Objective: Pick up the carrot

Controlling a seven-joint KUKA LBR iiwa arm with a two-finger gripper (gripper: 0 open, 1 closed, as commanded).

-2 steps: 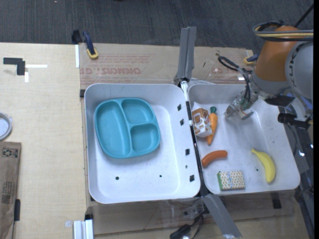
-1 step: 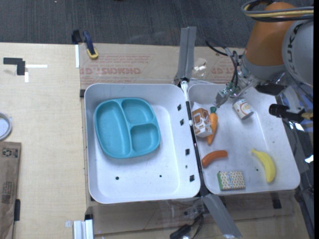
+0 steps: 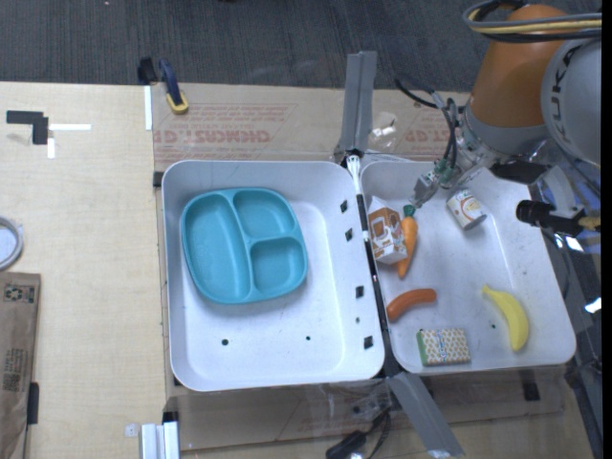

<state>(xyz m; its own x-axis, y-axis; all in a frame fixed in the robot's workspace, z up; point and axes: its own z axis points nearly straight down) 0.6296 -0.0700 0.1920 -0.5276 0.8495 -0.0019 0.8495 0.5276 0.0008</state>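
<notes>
The carrot (image 3: 408, 244) is sitting in the right bin (image 3: 535, 347), up toward its upper left part, lying roughly top to bottom with the green end up. It's touching a small brown-and-white carton (image 3: 384, 234) on its left, which leans along the divider between the bins. The hand (image 3: 427, 185) is just above and right of the carrot's green top, close but with nothing between its fingers (honestly can't tell how far open it is, it's too small and cluttered there). The grey arm (image 3: 535, 65) with its orange band comes in from the upper right of the frame.

Below the carrot there's an orange-red sausage thing (image 3: 411, 302), then a green speckled sponge (image 3: 443, 346) near the bottom edge. A banana (image 3: 509, 317) lies lower right, and a little white can (image 3: 466, 208) sits right of the hand. The left bin (image 3: 325, 347) holds a blue divided plate (image 3: 245, 245). Everything's on a tan tabletop (image 3: 76, 256).
</notes>
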